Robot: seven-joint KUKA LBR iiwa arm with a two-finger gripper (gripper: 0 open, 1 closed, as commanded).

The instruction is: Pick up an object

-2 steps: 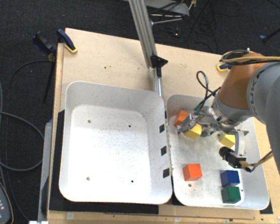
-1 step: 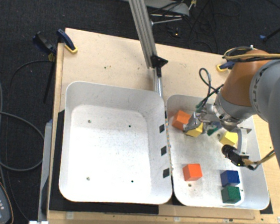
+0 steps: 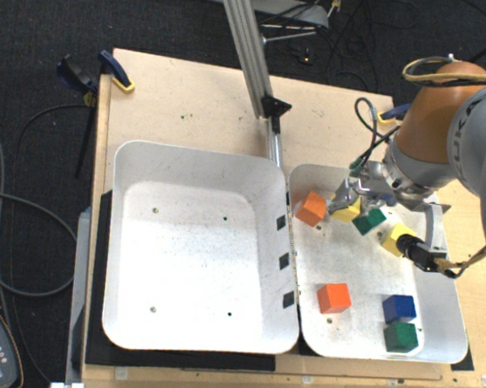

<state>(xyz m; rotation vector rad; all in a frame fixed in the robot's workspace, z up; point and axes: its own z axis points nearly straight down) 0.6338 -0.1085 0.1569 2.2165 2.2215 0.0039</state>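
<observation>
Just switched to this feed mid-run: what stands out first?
The grey arm with its orange band reaches in from the right, its gripper low over the right bin's far end among an orange block, a yellow piece and a green block. Nearer lie another orange cube, a blue cube and a green cube.

We see the arm (image 3: 472,120) coming in from the upper right of the frame, its grey link filling the right edge and its orange band sitting just above the wrist. The wrist bends down and to the left, putting the claw (image 3: 347,203) right of centre in the frame. From this slanted view we cannot make out how the claw is set.
</observation>
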